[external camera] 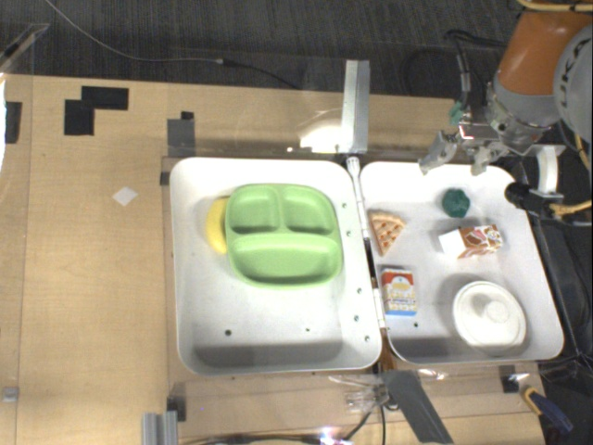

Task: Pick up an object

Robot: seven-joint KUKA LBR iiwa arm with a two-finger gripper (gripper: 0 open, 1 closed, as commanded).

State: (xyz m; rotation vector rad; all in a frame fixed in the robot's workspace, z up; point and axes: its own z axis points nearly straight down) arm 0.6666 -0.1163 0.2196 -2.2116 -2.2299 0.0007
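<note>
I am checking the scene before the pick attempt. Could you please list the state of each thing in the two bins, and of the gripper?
Green divided plastic tray: flat in left bin, upside down.
Yellow banana: partly under tray's left edge.
Pizza slice: flat, right bin.
Dark green round object: resting free.
Brown-white packet: lying.
Small red-white box: lying flat.
White round bowl: upside down.
Gripper: above bin's far edge, holding nothing.

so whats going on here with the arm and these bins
A robot arm reaches in from the right, its gripper poised over the back edge of the right bin, with nothing between its fingers. That bin holds a green ball, a pizza slice, a snack packet, a small box and a white bowl. The left bin holds a green tray lying over a banana. Nothing is picked up yet.
</note>
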